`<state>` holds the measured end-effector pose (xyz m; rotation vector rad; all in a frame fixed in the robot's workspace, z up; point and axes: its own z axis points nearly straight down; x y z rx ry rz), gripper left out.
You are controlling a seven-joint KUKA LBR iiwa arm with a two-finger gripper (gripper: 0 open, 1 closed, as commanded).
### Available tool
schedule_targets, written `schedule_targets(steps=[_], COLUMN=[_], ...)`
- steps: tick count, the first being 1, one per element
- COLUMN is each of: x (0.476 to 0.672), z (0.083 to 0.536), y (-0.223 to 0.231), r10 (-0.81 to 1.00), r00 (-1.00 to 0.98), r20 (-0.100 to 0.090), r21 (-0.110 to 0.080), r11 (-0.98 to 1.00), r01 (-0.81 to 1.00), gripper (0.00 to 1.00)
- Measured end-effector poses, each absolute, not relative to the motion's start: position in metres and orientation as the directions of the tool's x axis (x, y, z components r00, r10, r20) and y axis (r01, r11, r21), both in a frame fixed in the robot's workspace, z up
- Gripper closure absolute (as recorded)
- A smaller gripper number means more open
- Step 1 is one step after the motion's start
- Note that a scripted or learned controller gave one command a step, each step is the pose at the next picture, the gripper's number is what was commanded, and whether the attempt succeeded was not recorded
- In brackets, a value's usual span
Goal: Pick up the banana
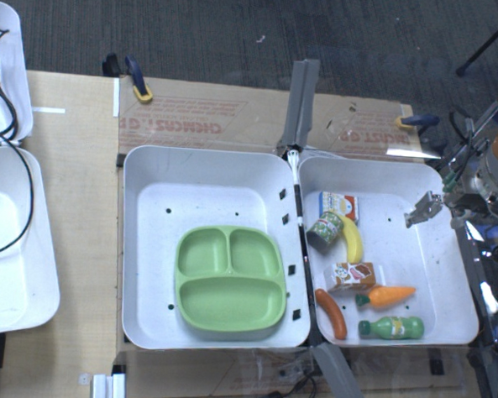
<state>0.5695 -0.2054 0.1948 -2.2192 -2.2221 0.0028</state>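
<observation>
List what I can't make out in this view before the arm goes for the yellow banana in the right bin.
- Gripper: too small and blurred in the camera view to tell its finger state.
- Yellow banana: its upper end is hidden behind the small green can.
- Printed carton: label too small to read.

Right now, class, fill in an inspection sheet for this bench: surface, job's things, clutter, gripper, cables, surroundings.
Surface: two white bins; left bin holds a green divided plate.
Job's things: banana in the right bin, beside a can.
Clutter: carton, snack box, carrot, sausage, green bottle.
Gripper: gripper above the right bin's far right, away from the banana.
Cables: black cable on the left.
Surroundings: blue clamp on cardboard.
</observation>
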Motion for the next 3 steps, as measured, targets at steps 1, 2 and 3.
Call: schedule_targets(steps=[1,2,3], x=[0.615,0.582,0.576], z=[0.114,0.091,0.191], y=[-0.147,-0.135,-0.090], r10=[1.000,0.970,0.993], r00=[-0.006,0.241,0.118], r20=[0.000,0.000,-0.001], r21=[-0.003,-0.004,-0.002], r11=[0.006,-0.241,-0.118], r01=[1.000,0.970,0.993], gripper=[0.00,0.00,0.00])
